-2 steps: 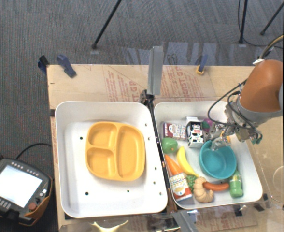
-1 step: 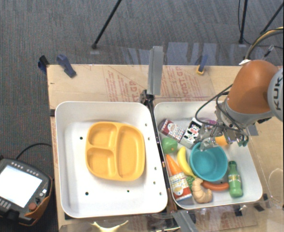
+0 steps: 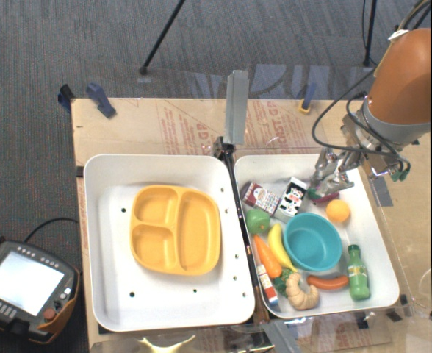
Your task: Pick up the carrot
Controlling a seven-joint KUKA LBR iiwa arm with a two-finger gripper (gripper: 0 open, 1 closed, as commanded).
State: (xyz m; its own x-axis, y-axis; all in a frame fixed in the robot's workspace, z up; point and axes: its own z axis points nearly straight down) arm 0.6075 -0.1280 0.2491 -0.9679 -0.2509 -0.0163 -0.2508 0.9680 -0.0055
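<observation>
One carrot (image 3: 267, 256) lies well down-left of our gripper (image 3: 332, 173), long axis slanting toward the bin's near wall; we cannot tell its grip state.

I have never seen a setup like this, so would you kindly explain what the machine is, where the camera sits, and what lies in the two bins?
One fixed camera looks down at a slant. The grey and orange robot arm reaches in from the right; its gripper hangs over the right bin, near a dark red item I cannot identify. That bin holds the carrot, a banana, a teal bowl, an orange, a green bottle and small boxes. The left bin holds a yellow divided plate.
</observation>
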